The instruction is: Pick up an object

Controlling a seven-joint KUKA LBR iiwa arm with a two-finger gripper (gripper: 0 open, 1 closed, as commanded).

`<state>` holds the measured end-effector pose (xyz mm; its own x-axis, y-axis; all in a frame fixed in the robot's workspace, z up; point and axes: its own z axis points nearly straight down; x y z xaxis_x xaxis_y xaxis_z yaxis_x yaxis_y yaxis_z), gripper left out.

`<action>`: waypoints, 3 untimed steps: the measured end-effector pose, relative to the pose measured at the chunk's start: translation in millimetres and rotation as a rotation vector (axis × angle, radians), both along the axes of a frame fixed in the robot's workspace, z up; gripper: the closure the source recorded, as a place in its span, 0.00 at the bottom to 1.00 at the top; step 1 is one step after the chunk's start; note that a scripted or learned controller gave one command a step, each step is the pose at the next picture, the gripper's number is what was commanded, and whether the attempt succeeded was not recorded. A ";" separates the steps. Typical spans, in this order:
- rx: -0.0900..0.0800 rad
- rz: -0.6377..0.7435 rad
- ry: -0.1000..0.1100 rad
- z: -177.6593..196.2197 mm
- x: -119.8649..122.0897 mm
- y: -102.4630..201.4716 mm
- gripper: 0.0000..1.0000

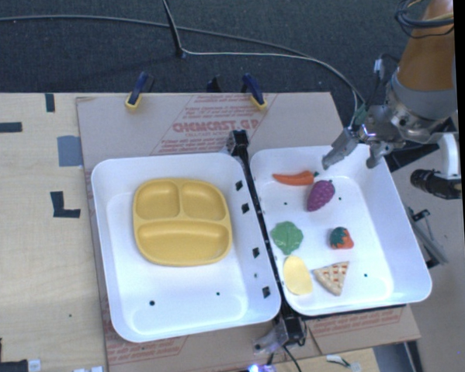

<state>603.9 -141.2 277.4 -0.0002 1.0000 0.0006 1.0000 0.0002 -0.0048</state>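
Right now I see the gripper (353, 155) with fingers spread and holding nothing, the toy carrot (294, 178) and purple grapes (320, 194) just below-left.

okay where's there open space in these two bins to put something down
Left bin: the white floor below the yellow plate, toward the near rim. Right bin: the strip right of the strawberry. Crowded: around the broccoli, lemon and pizza slice.

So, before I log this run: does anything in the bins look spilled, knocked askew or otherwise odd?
Nothing stands out. The yellow tray lies flat in the left bin; the six toy foods, from carrot to pizza slice, lie apart inside the right bin.
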 end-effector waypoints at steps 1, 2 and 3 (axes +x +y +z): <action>0.000 0.000 -0.003 1.6 0.5 0.2 0.00; 0.000 0.001 0.002 -62.8 -0.9 1.6 0.00; 0.000 0.000 0.001 -108.9 -7.6 -0.6 0.00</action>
